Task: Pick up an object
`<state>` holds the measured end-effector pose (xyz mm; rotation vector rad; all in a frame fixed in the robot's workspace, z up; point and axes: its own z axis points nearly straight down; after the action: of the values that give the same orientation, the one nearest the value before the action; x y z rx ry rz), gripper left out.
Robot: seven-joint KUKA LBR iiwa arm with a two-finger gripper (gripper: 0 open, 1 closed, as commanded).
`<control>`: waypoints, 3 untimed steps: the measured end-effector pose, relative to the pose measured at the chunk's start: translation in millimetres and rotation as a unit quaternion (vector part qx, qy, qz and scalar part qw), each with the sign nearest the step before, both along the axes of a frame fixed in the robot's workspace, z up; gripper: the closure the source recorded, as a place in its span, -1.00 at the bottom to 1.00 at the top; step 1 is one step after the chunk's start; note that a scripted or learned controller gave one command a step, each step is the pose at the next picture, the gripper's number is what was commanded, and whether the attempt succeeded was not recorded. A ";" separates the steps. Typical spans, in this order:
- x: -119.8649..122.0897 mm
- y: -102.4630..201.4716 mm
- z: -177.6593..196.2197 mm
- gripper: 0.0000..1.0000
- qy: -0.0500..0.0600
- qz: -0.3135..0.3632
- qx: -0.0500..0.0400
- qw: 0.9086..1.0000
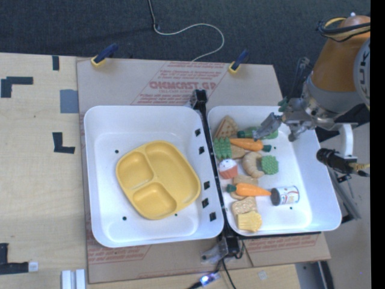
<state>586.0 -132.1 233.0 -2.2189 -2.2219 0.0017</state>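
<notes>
Toy food pieces lie heaped in the right bin [313, 218]: two carrots [251, 190], green broccoli [269, 164], crackers [243, 206], a small can [288, 195].

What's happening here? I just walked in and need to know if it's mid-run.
The robot arm reaches in from the right, and its gripper hangs over the far end of the right bin, near a toy carrot. That bin holds a pile of toy food, including a second carrot and a small can. The left bin holds a yellow divided plate. Nothing looks picked up yet.
</notes>
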 end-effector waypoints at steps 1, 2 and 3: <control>7.1 3.7 -48.2 -1.00 0.002 0.000 0.000 1.000; 3.6 5.8 -113.4 -1.00 0.003 0.000 0.000 1.000; 3.6 6.4 -150.1 -1.00 0.000 0.000 -0.001 1.000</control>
<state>589.6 -125.7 82.9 -2.2197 -2.2238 0.0028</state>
